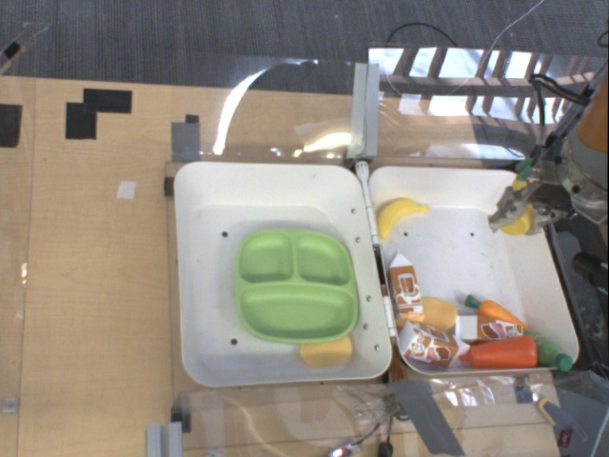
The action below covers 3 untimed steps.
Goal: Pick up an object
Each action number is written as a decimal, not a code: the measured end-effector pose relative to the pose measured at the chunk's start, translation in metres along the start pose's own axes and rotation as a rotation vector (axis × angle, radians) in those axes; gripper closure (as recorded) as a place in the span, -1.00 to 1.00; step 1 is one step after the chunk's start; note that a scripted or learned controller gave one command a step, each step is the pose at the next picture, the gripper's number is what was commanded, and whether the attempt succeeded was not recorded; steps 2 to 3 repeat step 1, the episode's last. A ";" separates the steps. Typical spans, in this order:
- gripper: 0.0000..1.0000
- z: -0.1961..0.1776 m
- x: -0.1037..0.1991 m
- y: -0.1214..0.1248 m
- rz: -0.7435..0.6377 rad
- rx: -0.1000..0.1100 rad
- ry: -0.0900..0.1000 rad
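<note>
Camera view: two white bins side by side on the table [86,255].
Yellow object [520,222]: at the right bin's [447,246] 2 o'clock edge, between the gripper's fingers.
Gripper [514,208]: clenched on that yellow object.
Banana [398,214]: right bin, 10 o'clock.
Carton [407,288]: orange and white; lettering unreadable.
Carrots [500,350]: 5 o'clock corner.
Green plate [295,287]: left bin [205,255], centre.
Yellow piece [326,353]: at the plate's 6 o'clock.

No wording can be made out for certain. The orange and white carton [406,288], lying in the right bin [457,246] just right of the green plate [295,287], bears large white characters too blurred to read
</note>
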State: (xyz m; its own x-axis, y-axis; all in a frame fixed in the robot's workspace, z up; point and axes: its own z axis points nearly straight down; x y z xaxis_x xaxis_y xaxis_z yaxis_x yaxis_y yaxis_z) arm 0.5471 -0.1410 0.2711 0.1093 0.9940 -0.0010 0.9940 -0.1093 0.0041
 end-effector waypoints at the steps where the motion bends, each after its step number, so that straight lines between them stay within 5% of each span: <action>1: 1.00 0.069 0.076 0.064 -0.102 0.003 0.001; 3: 1.00 0.069 0.076 0.064 -0.102 0.003 0.001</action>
